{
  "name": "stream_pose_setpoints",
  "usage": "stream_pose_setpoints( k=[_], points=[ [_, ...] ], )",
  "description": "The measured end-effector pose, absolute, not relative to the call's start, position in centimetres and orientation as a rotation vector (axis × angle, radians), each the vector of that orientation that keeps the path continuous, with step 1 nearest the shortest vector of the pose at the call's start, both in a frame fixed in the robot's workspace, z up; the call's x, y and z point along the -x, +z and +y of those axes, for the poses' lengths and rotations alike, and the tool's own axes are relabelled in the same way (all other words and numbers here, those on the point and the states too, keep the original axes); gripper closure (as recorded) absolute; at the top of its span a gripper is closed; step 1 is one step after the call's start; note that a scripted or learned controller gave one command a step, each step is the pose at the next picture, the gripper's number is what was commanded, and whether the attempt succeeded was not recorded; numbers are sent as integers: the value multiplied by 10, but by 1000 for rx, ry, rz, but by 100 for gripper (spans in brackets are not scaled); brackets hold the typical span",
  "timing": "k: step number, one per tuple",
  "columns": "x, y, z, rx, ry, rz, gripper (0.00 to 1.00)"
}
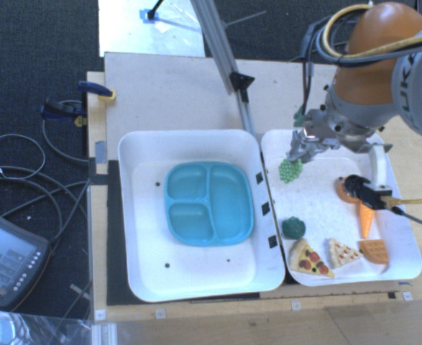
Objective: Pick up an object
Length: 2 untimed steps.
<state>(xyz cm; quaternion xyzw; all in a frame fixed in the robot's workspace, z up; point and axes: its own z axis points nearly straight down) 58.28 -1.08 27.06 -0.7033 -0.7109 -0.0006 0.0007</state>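
My gripper hangs over the far left part of the right bin, at the end of the grey arm with its orange band. A small bunch of green grapes lies right under its tip, touching or nearly touching it. Nearer the front of the same bin are a dark green broccoli piece, a pizza slice, a pale wedge with red lines, an orange toast-like piece and a carrot. An orange round piece sits partly under a black part.
The left bin holds a blue divided plate. A grey pole slants across the back of the bench down to the wall between the bins. Cables and a handheld pendant lie off the bench at left.
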Motion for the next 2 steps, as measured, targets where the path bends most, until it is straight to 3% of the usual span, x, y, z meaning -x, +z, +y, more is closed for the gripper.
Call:
stream_pose_setpoints(
  k=[1, 2],
  points=[
    [-556, 254, 38, 2207, 1, -2231, 100],
    [-544, 254, 86, 2208, -3, -2232, 100]
  ],
)
